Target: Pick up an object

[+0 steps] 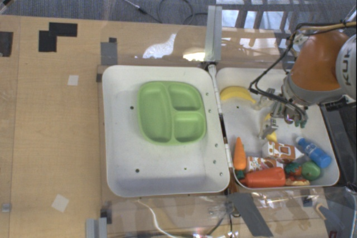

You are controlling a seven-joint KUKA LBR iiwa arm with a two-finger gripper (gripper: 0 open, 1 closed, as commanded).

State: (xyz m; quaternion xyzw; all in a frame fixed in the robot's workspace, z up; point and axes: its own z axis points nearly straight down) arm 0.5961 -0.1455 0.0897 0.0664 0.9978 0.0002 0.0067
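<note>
The claw (pixel 271 126) is hanging over the right bin (pixel 333 178), its fingers parted around nothing, just beside the banana (pixel 236 94). A small carton (pixel 277 150) is lying below it, its printing too blurred to read.

Arm (pixel 321 67): cut off by the right edge past the orange band; its bulk hides part of the right bin's (pixel 245 114) far rim.
Pincer (pixel 271 130): small and blurred; finger spacing unreadable.
Small yellow item (pixel 272 137) at the pincer: partly covered, identity unclear, contact not discernible.
Banana (pixel 237 94): right end hidden behind cables.
Printed cartons (pixel 279 151): labels too small to read.
Heap in the right bin's near corner: overlapping; green item (pixel 310 170) and red item (pixel 266 177) partly covered, kinds uncertain.
Worktop (pixel 50 136): cropped at the left and bottom edges.
</note>
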